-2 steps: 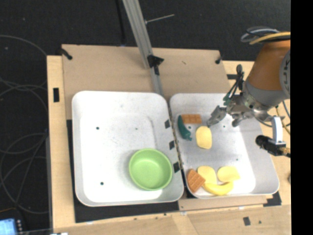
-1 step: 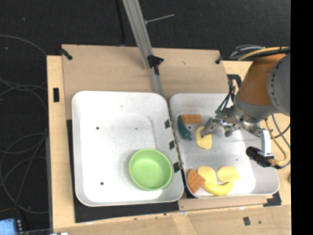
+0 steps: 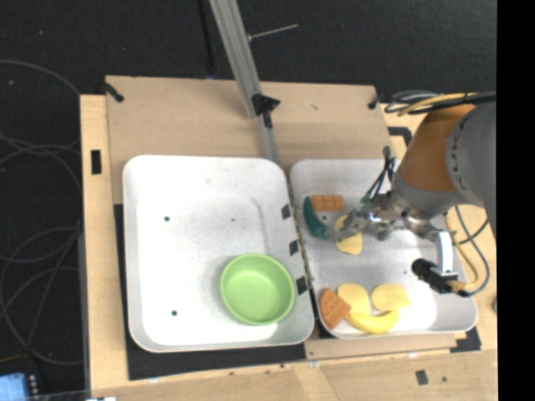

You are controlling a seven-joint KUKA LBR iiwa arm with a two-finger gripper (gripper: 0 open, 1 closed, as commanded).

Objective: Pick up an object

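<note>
My gripper (image 3: 355, 224) reaches in from the right, low over the middle of the right bin (image 3: 368, 174). Its tip sits right above a small yellow piece (image 3: 350, 243) and beside a teal curved object (image 3: 315, 220) and an orange block (image 3: 327, 203). At the bin's front lie a yellow banana-like piece (image 3: 374, 322), two pale yellow round pieces (image 3: 372, 297) and an orange waffle-like block (image 3: 334, 309). The grey arm with its orange band (image 3: 426, 153) covers the bin's right side.
The left bin (image 3: 192, 199) holds a green bowl (image 3: 257, 287) near its front right corner. A metal pole (image 3: 242, 65) slants up from between the bins. Cables hang by the wrist at the right edge.
</note>
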